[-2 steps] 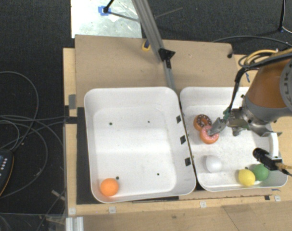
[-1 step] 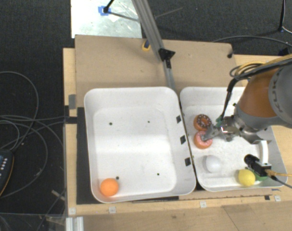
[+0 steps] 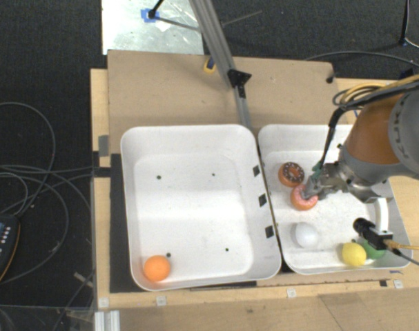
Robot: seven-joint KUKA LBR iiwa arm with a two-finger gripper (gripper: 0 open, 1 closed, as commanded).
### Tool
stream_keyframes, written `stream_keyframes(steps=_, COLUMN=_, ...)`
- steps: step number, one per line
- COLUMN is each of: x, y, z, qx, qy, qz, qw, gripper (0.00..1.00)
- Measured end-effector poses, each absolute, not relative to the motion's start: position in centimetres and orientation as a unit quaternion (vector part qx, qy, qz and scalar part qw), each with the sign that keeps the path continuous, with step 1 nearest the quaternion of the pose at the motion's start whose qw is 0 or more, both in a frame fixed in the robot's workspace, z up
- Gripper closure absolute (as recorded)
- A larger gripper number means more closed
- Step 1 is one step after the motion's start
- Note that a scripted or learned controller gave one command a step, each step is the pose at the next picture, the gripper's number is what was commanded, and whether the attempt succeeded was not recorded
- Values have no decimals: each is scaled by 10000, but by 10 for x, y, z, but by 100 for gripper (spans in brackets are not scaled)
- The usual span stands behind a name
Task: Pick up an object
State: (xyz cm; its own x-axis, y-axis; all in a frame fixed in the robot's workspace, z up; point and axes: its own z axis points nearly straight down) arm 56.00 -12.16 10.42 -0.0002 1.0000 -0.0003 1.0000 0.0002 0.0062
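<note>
Reaching into the right bin [image 3: 395, 216], my gripper [image 3: 313, 188] sits right on top of the pink ring-shaped toy [image 3: 304, 199], which lies just below the brown doughnut-like piece [image 3: 290, 174] and above the white ball [image 3: 306, 235]. I judge this to be the grasp step, though I cannot tell whether the tool has closed on the toy. Next I'd want a straight lift, slow enough to confirm the toy comes up with it.
</note>
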Motion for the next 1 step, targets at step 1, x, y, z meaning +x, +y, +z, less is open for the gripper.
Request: stream_keyframes(steps=1, x=563, y=-121, z=169, qx=7053, qy=7089, qz=21, qw=31, gripper=100)
